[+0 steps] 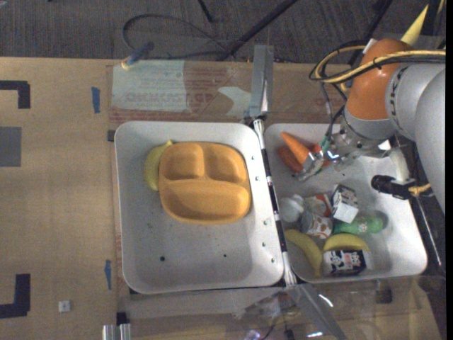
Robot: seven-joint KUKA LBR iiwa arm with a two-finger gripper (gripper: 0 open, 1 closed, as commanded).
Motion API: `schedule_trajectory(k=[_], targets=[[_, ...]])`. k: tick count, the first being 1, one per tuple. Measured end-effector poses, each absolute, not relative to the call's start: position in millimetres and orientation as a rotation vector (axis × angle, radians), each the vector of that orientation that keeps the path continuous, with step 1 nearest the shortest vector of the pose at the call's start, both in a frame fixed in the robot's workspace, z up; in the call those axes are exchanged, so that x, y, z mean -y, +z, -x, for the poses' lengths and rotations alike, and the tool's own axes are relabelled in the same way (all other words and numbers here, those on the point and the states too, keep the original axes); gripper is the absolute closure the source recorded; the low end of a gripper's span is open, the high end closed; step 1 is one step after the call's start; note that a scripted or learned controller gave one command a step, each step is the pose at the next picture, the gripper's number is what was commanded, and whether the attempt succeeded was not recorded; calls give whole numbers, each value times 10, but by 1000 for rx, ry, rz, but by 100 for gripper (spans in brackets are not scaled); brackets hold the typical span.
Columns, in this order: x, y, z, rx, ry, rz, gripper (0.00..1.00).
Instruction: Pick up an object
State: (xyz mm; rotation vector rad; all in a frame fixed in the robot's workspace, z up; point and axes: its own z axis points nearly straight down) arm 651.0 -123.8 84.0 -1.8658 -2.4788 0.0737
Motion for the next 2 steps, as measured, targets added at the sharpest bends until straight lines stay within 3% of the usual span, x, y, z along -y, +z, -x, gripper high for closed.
schedule_trajectory(k=[1, 2], targets=[[1011, 969, -6682, 2540, -1, 1855, 100], [1019, 1073, -6691, 2541, -3, 1858, 100]])
